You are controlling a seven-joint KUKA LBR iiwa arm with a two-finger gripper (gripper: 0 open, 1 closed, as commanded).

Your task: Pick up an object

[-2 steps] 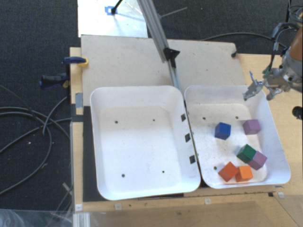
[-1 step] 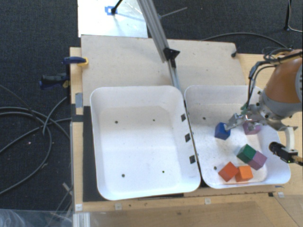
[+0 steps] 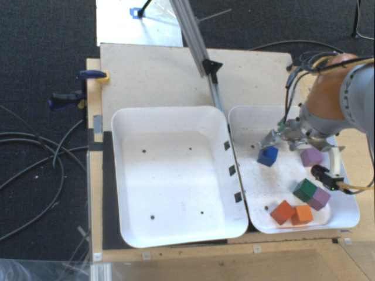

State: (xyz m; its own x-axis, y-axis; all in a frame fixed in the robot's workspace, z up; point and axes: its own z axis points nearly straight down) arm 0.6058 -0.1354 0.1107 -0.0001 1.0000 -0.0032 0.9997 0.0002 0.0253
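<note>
My gripper [image 3: 276, 139] hangs low over the back part of the right bin [image 3: 350, 218], reaching in from the right. A blue cube [image 3: 268, 156] sits just below and left of it, close to its tip; whether they touch I cannot tell. A purple cube [image 3: 311, 156] lies right of the gripper, partly under the wrist. Toward the bin's front lie a green cube [image 3: 304, 189], a second purple cube [image 3: 320, 199], a red-orange cube [image 3: 282, 212] and an orange cube [image 3: 302, 215].
The left bin [image 3: 126, 157] adjoins the right one along a shared wall with black clips [image 3: 232, 170]. A slanted metal pole [image 3: 196, 37] crosses the bench's back. Cables [image 3: 293, 92] trail off the arm; a blue clamp [image 3: 88, 75] grips the bench's left edge.
</note>
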